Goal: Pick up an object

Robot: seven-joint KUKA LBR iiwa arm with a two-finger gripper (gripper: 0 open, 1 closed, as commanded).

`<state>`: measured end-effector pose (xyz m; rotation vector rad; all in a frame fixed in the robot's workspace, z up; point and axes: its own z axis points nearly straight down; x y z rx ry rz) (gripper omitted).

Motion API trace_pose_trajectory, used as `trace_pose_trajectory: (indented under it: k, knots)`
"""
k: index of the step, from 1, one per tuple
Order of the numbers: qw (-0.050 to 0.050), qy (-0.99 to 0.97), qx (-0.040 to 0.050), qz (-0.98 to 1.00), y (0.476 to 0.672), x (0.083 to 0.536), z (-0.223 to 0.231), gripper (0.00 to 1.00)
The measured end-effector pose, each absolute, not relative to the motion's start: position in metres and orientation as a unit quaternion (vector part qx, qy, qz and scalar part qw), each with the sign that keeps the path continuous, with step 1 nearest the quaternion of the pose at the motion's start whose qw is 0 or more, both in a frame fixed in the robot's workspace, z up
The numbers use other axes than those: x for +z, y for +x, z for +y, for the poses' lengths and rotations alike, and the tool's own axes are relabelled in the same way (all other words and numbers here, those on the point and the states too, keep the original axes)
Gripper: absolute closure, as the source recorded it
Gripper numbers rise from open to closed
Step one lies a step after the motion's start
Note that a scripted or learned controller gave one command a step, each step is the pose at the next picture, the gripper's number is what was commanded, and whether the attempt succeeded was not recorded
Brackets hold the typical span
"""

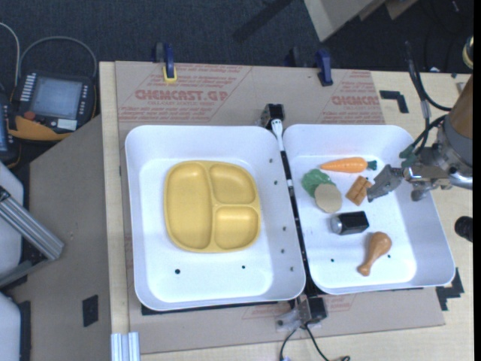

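Drumstick, black block, gripper above

- One camera looks down at a slant on both bins, left bin and right bin.
- Apparently mounted fairly high; surrounding floor shows.

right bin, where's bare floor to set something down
In the right bin, bare floor lies along the front edge left of the drumstick, and along the right wall below the gripper. It is crowded up top: carrot, green leaf, black block sit close.
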<state>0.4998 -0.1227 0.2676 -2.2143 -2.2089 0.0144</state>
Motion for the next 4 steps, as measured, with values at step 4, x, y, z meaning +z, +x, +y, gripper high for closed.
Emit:
trace_pose_trajectory:
  k: [4]
  knots:
    - [0.006, -0.708, 0.0031, -0.707, 0.493, 0.097, -0.109, 0.0]
